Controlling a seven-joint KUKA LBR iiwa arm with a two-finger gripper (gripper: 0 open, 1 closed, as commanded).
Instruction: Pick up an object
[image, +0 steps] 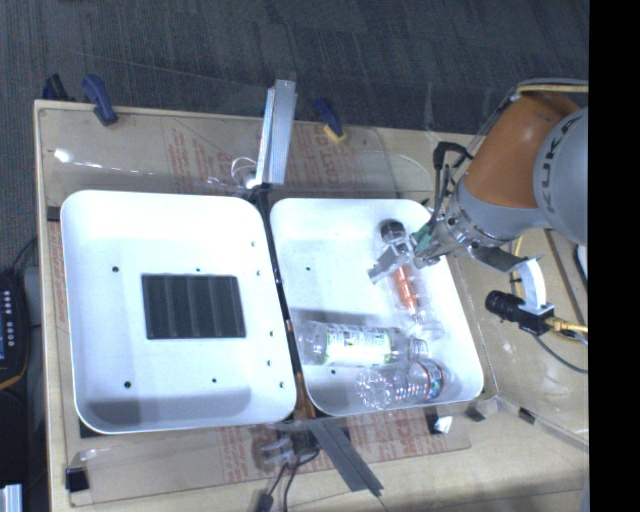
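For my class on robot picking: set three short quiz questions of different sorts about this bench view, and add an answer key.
1. True or false: the dark ribbed mat lies in the left bin.
2. Multiple choice: the gripper is over which place? A) the left bin B) the right bin C) the bench outside both bins
3. Fill in: the clear plastic bottles lie near the ____ edge of the right bin, as the view shows it.

Key: 1 true. 2 B; it hangs over that bin's upper right part, beside an orange-filled tube. 3 lower.
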